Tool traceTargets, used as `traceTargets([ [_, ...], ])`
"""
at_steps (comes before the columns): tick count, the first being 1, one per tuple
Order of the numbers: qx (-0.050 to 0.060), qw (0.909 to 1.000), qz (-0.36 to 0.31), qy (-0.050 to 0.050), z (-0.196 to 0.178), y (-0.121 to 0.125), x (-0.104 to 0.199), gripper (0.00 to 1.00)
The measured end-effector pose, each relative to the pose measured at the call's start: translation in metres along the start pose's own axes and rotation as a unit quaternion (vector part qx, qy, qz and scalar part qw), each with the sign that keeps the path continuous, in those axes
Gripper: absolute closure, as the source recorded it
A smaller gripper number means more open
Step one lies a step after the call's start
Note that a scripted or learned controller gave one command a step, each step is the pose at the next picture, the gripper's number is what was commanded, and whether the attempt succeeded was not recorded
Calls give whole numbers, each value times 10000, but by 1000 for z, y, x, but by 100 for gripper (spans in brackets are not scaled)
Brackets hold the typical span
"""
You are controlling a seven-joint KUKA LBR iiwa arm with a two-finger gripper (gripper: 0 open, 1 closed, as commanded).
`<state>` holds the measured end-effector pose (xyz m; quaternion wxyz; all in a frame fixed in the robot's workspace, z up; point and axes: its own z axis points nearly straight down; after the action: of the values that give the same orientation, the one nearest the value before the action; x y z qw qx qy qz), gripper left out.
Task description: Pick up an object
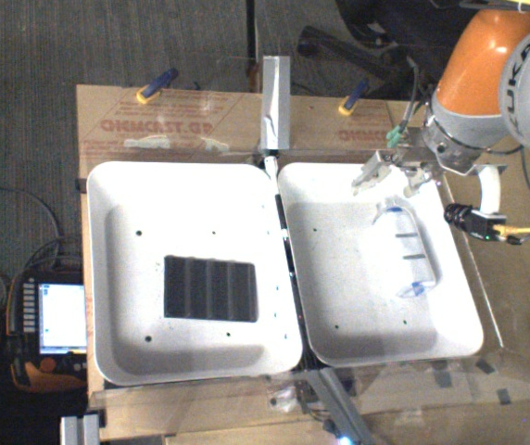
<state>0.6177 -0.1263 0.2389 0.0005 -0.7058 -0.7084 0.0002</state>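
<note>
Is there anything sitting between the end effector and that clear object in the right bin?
Nothing visible. The end effector hovers above the clear object's top end, with bare right bin floor around it.

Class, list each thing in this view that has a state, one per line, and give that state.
Dark ribbed rectangular block: lying flat in the left white bin, untouched.
Clear plastic object with blue markings: lying in the right white bin, not held.
Two-finger gripper: fingers apart, above the right bin's far edge, holding nothing.
</note>
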Motion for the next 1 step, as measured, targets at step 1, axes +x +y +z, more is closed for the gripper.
traceTargets([
  [1, 2, 9999, -141, -11, 62, -58, -75, 0],
])
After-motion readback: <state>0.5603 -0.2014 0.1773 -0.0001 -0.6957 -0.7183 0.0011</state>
